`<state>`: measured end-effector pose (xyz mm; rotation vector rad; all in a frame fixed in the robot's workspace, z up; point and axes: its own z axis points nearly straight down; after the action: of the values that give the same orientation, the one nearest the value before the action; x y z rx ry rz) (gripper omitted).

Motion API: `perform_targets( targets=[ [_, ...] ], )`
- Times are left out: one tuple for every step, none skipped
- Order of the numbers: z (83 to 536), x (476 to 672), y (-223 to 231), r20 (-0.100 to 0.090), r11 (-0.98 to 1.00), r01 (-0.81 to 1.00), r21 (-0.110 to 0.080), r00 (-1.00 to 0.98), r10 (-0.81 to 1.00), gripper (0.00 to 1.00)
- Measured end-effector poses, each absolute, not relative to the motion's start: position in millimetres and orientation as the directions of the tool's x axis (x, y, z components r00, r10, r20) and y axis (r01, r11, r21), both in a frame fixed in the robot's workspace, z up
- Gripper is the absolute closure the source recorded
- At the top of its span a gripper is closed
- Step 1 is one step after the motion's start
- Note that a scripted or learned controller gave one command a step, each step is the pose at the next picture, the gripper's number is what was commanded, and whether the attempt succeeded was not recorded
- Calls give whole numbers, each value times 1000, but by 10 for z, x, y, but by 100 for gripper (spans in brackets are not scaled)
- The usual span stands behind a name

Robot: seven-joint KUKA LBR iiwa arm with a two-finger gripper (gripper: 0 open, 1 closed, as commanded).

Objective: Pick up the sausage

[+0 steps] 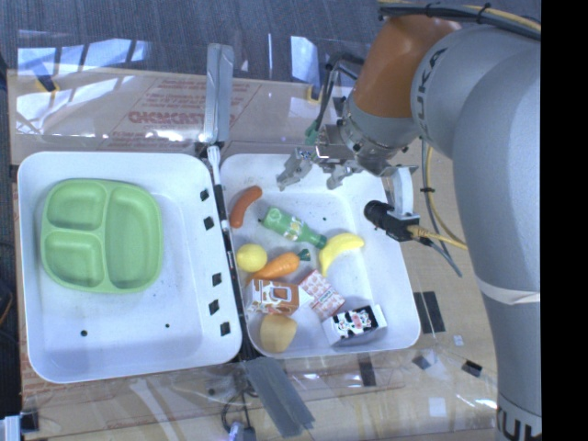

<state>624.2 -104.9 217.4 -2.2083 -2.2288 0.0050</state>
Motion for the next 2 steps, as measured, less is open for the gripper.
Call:
perform_targets(
  targets=[
    [1906, 5810, -623, -1, -357, 934, -8, 357, 934, 0],
    [909, 6225, -906, -1, -294, 956, -5, 294, 956, 0]
  ],
)
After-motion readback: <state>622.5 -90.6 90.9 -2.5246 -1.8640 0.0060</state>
